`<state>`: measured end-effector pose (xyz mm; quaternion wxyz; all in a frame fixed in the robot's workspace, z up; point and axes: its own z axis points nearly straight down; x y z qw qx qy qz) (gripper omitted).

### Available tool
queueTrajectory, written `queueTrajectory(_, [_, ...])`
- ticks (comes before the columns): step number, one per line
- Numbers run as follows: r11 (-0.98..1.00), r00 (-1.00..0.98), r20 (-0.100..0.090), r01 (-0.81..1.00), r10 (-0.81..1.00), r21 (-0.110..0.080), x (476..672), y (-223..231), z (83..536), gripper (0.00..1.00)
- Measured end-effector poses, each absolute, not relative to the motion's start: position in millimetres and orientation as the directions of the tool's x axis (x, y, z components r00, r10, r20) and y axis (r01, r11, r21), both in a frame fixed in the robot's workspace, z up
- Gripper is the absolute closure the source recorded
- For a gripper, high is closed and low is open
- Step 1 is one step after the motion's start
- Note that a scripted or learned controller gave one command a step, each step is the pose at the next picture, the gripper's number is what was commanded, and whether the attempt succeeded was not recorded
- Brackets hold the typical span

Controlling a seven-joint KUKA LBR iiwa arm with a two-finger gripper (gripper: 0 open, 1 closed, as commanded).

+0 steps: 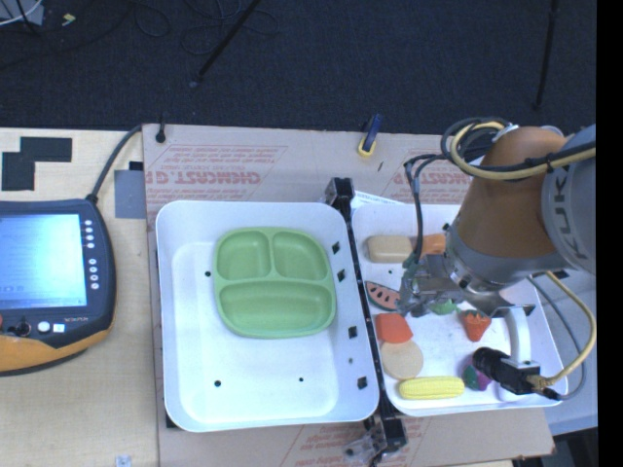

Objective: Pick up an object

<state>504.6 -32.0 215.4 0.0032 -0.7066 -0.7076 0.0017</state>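
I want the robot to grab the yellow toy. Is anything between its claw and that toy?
Yes. The gripper hangs over the middle of the right bin; the yellow toy lies near the front wall. A red piece and a tan disc lie between them.

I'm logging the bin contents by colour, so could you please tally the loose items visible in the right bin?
Red or orange: 3, round piece, slice, small piece
Tan: 2, bun, disc
Yellow: 1, long piece
Purple: 1
Green: 1, partly hidden
Total: 8
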Motion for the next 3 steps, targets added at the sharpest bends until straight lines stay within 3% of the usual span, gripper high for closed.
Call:
queueTrajectory(1, [0.001, -0.001, 0.001, 1.0, 1.0, -0.002, 497.9, -24.0, 236.8, 1.0])
queueTrajectory(3, [0.002, -0.002, 0.001, 1.0, 1.0, -0.004, 495.3, -24.4, 235.9, 1.0])
